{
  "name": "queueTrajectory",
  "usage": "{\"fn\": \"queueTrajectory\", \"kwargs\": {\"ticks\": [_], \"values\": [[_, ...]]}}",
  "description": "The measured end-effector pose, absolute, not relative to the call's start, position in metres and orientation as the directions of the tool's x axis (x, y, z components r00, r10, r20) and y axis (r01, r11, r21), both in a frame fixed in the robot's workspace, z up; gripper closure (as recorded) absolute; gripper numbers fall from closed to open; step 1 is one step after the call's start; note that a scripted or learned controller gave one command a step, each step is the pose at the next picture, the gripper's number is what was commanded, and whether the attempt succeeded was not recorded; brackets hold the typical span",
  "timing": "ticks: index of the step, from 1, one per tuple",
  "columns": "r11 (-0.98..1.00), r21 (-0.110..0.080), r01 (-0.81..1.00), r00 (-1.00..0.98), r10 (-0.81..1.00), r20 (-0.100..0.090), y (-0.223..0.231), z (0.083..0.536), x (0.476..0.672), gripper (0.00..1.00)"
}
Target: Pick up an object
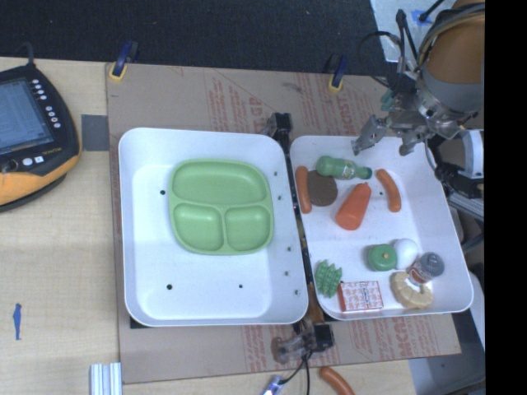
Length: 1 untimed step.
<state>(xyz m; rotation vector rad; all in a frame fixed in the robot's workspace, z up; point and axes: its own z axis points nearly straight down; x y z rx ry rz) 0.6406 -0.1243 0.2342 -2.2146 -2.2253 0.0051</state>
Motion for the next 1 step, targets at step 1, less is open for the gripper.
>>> {"fn": "queueTrajectory", "kwargs": {"ticks": [1], "values": [[0.004,-0.014,1.000,-0.004,1.000,0.001,-0.1501,0.1023,0.6526,0.00]]}}
